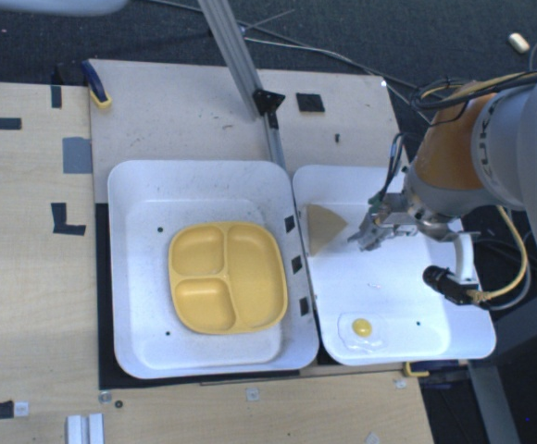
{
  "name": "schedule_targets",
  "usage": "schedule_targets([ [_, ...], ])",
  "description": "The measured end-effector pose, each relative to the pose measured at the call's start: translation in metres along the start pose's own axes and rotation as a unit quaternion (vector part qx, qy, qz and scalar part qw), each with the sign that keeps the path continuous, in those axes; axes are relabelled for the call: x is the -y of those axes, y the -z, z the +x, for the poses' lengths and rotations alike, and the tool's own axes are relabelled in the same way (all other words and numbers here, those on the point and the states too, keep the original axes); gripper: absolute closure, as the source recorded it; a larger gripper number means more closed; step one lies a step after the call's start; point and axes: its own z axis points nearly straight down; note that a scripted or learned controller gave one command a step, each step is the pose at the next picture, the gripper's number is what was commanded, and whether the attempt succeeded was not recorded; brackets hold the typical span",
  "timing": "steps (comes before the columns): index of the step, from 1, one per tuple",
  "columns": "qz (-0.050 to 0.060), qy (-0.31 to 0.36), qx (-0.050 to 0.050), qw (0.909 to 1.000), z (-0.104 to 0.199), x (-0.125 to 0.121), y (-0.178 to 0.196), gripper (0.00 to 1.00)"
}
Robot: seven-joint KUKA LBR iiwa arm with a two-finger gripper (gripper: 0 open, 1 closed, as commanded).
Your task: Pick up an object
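In the right bin point(435, 345) a tan wedge-shaped piece point(323, 224) lies against the left wall, and a white fried egg with a yellow yolk point(362, 329) rests near the front wall. My gripper point(370, 234) hangs low over the right bin's middle, just right of the tan wedge and apart from it. Its fingertips look close together with nothing between them. The egg is well in front of the gripper.
The left bin point(130, 276) holds a yellow divided plate point(227, 277). A slanted metal pole point(236, 49) crosses the back of the bench. Cables point(505, 276) hang off the arm by the right bin's right edge.
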Motion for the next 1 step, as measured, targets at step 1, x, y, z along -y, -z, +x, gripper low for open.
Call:
schedule_targets([
  [1,0.000,0.000,0.000,1.0000,0.0090,-0.0058,0.0551,1.00],
])
